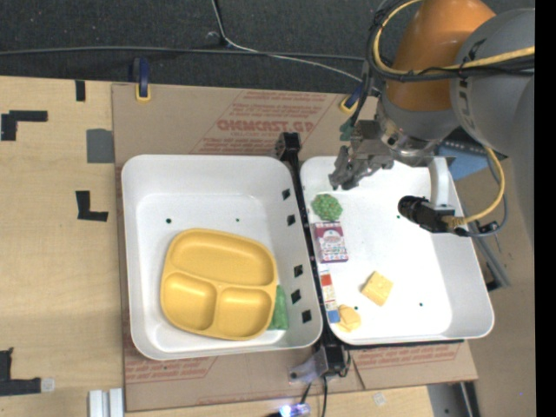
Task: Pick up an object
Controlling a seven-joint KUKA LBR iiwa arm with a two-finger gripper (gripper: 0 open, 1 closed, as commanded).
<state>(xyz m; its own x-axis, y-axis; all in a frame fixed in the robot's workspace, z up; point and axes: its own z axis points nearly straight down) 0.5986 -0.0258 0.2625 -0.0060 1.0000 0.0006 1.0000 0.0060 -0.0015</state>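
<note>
My gripper hangs over the back left part of the right bin, just above and right of a small green leafy object. Nothing shows between the fingers. Below the green object lies a small pink and white packet. A yellow wedge like cheese lies nearer the front, and a small yellow object sits at the front left corner. A thin red and white stick lies along the left wall.
The left bin holds a yellow divided tray with a green item beside its right edge. A black clamp sits at the back between the bins. A black fitting on the arm hangs over the right bin.
</note>
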